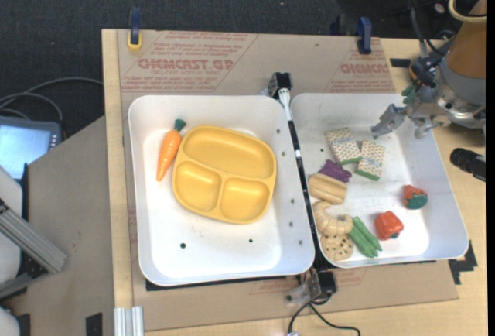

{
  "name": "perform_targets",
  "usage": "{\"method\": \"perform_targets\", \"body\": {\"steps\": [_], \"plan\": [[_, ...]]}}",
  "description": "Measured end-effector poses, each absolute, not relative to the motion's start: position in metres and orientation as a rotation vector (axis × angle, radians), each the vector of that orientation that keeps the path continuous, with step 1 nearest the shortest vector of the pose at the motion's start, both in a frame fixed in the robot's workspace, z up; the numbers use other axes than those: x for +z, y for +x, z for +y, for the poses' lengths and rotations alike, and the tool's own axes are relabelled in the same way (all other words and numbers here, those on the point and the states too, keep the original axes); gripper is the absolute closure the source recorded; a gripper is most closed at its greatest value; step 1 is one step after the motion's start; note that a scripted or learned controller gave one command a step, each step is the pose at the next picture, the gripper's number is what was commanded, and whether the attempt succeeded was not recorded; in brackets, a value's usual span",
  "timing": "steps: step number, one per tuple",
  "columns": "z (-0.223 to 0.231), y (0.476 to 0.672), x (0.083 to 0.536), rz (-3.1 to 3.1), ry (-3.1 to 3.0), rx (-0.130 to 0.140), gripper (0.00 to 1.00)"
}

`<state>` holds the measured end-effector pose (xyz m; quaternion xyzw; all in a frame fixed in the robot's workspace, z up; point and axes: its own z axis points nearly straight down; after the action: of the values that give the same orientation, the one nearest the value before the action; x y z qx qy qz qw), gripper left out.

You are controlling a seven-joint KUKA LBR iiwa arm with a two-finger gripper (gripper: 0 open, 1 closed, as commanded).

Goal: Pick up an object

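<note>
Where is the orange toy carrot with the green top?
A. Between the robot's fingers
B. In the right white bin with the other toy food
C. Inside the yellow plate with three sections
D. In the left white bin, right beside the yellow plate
D: the orange toy carrot with the green top lies on the floor of the left white bin, along the left edge of the yellow three-section plate.

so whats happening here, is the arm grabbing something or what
A grey robot arm reaches in over the far corner of the right bin, its gripper hanging above the bin floor with nothing visibly held. Below it lie toy foods: two sandwich pieces, a purple piece, a bread roll, a green bean pod and red items. The left bin holds a yellow divided plate and a carrot beside it.
</note>
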<state>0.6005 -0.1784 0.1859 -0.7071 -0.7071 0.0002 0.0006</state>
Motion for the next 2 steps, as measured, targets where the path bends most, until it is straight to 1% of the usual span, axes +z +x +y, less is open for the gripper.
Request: {"method": "perform_targets", "body": {"steps": [1, 2], "plan": [[-0.221, 0.621, 0.095, -2.216, -2.216, -0.009, 0.0], [-0.137, 0.657, 0.205, -2.239, -2.217, -0.014, 0.0]]}}
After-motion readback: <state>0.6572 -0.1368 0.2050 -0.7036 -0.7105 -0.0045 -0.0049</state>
